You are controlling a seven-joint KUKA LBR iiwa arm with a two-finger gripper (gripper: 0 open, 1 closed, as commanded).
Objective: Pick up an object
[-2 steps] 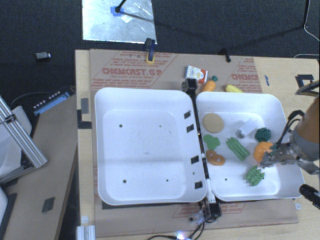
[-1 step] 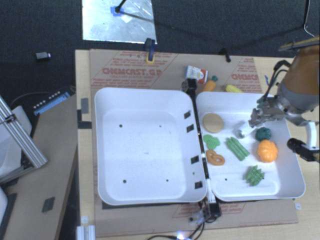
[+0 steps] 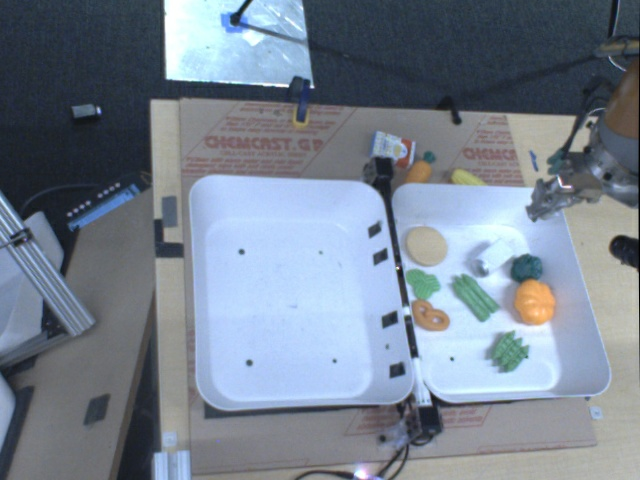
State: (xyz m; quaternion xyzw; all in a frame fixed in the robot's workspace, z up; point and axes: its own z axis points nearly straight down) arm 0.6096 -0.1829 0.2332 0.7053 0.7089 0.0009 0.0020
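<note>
We take the orange pumpkin (image 3: 534, 301) in the right bin (image 3: 585, 368) as our landmark. Nearest the camera, a spiky green piece (image 3: 509, 351) lies just in front of the pumpkin and slightly left. Left of the pumpkin lie a long green vegetable (image 3: 474, 297), a pretzel (image 3: 431, 316) and a leafy green piece (image 3: 422, 284). Just behind the pumpkin sits a dark green floret (image 3: 526, 266), with a white object (image 3: 492, 257) beside it and a tan disc (image 3: 427, 245) further left. Any of these could serve as the task's object. Furthest back, the tool (image 3: 549, 200) hangs over the bin's rear rim, behind the pumpkin, holding nothing; we cannot tell its opening.

We judge the approach step is in hand. The next move calls for choosing a target, centring above it and descending.
</note>
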